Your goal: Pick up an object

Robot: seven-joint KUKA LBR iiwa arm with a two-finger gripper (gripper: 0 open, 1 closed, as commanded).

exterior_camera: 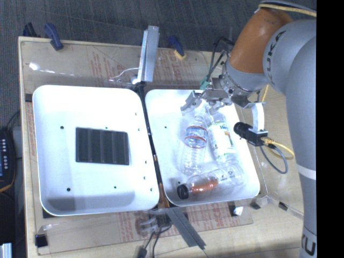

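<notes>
The right bin (pixel 161 144) holds several plastic bottles. A clear bottle with a blue label (pixel 194 138) lies beside a bottle with a white and yellow label (pixel 221 140). Along the front wall lies a bottle with orange liquid and a black cap (pixel 198 187), with a clear crumpled bottle (pixel 232 174) to its right. My gripper (pixel 202 104) hangs over the far part of this bin, just above the upper ends of the two labelled bottles. Its fingers (pixel 188 102) are spread open and nothing sits between them. A dark ridged rectangular block (pixel 102 145) lies in the left bin (pixel 54 106).
A metal post (pixel 147 52) rises at the back where the two bins meet. Blue clamps (pixel 52 36) grip the bench's far edge. A black cable plug (pixel 248 131) and yellow cable (pixel 282 147) hang by the right bin's right wall.
</notes>
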